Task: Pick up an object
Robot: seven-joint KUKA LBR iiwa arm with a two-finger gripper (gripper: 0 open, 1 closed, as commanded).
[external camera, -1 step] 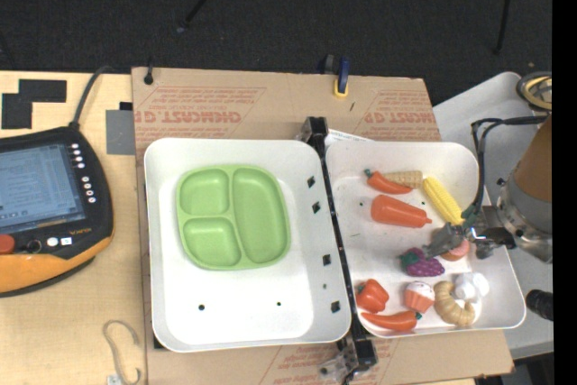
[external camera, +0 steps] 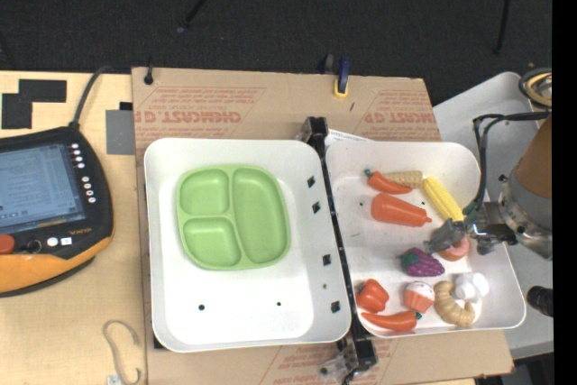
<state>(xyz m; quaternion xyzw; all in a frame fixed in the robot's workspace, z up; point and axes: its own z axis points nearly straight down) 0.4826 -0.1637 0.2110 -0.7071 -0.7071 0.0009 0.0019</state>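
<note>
The right bin point(external camera: 491, 320) holds several toy foods. A large orange carrot point(external camera: 399, 210) lies mid-bin, with a smaller orange-red piece point(external camera: 386, 182) and a yellow corn cob point(external camera: 442, 198) behind it. Purple grapes point(external camera: 422, 262) sit at the centre. Along the front lie a red pepper point(external camera: 371, 294), a red chili point(external camera: 389, 320), a cupcake point(external camera: 417, 296) and a tan croissant point(external camera: 453, 306). My gripper point(external camera: 448, 238) is low over the bin's right side, just right of the grapes and directly above a red-and-pink piece point(external camera: 456, 252). Nothing is visibly lifted.
A green divided plate point(external camera: 233, 217) lies in the left bin point(external camera: 171, 302). A black divider point(external camera: 329, 230) separates the bins. A teach pendant point(external camera: 45, 207) rests on the bench at far left. A blue and yellow clamp point(external camera: 341, 78) stands at the cardboard's back edge.
</note>
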